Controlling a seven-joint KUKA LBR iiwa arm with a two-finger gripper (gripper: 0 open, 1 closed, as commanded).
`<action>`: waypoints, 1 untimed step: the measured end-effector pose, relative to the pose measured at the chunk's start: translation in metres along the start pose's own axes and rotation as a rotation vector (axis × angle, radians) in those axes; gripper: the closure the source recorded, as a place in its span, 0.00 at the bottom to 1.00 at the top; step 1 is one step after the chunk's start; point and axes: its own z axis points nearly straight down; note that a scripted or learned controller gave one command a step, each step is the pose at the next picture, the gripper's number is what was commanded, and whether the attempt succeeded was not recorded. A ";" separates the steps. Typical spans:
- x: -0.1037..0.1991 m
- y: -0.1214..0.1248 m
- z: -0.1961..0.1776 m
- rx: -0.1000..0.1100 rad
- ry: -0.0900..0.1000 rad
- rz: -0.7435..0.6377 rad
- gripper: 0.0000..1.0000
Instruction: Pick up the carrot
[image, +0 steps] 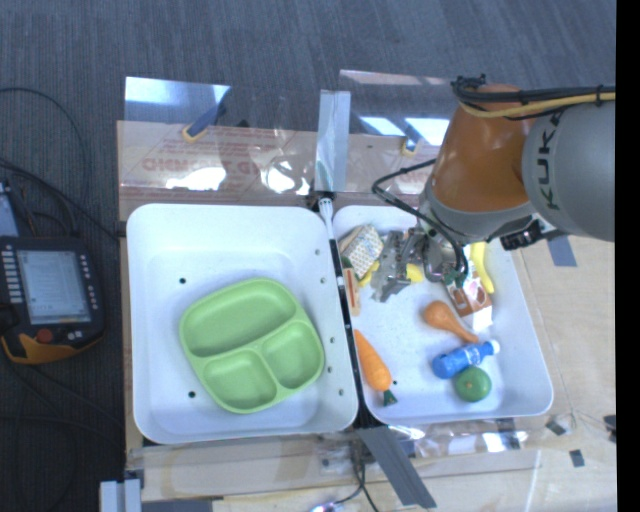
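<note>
The carrot (373, 363), orange with a small green tip, lies against the left wall of the right bin (520, 395), pointing toward the near edge. My gripper (408, 268) hangs over the far half of that bin, above and behind the carrot and apart from it. It looks open, with nothing between its fingers. The grey arm with its orange band (478, 150) reaches in from the upper right and hides part of the bin's far corner.
The right bin also holds a crumpled packet (360, 248), a yellow piece (482, 266), a red-and-white item (472, 298), an orange gourd-shaped toy (441, 318), a blue bottle (462, 358) and a green ball (472, 384). A green divided plate (252, 343) lies in the left bin (160, 240).
</note>
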 end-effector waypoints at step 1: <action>0.102 -0.024 0.002 0.001 0.008 -0.086 1.00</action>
